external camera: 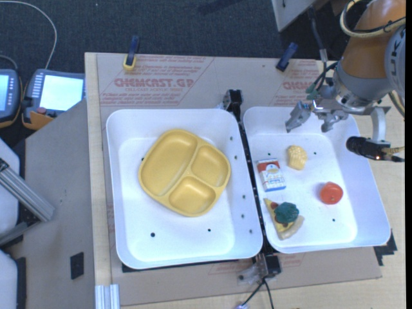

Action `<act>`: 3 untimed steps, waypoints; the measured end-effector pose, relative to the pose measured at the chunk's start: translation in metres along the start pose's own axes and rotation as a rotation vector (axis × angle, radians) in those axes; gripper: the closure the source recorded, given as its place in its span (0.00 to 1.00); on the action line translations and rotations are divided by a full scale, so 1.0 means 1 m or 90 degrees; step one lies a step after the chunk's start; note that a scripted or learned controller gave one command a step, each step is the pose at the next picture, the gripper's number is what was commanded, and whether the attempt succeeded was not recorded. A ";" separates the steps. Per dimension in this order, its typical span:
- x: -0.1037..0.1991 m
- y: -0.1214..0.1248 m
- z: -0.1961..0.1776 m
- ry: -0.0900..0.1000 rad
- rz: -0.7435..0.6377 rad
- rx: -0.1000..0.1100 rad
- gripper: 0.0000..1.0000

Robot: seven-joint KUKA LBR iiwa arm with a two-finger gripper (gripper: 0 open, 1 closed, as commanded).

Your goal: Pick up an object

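Observation:
My gripper (313, 120) hangs over the far edge of the right bin (367, 230), its two fingers spread apart with nothing between them. Below it in that bin lie a pale yellow lumpy food piece (297, 157), a red and white carton (271, 175), a red tomato (331, 193) and a pizza slice topped with green broccoli (286, 216). The yellow piece is the closest, a short way in front of the fingertips.
The left bin (129, 237) holds a yellow divided plate (185, 172). A black clamp (232, 99) sits at the far end of the divider between the bins. Blue clips (286, 56) and a yellow-blue clip (131, 55) pin the cardboard at the back.

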State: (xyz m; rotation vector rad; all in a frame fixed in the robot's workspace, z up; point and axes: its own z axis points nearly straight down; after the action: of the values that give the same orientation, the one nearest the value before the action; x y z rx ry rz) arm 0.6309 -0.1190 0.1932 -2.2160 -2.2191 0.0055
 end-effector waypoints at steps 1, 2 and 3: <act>-0.001 -0.009 0.059 0.000 0.001 0.000 0.00; 0.000 -0.010 0.112 0.000 0.001 -0.001 0.00; 0.000 -0.008 0.098 -0.002 0.001 -0.006 1.00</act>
State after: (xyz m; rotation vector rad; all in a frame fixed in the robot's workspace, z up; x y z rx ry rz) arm 0.6221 -0.1192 0.0957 -2.2243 -2.2225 -0.0020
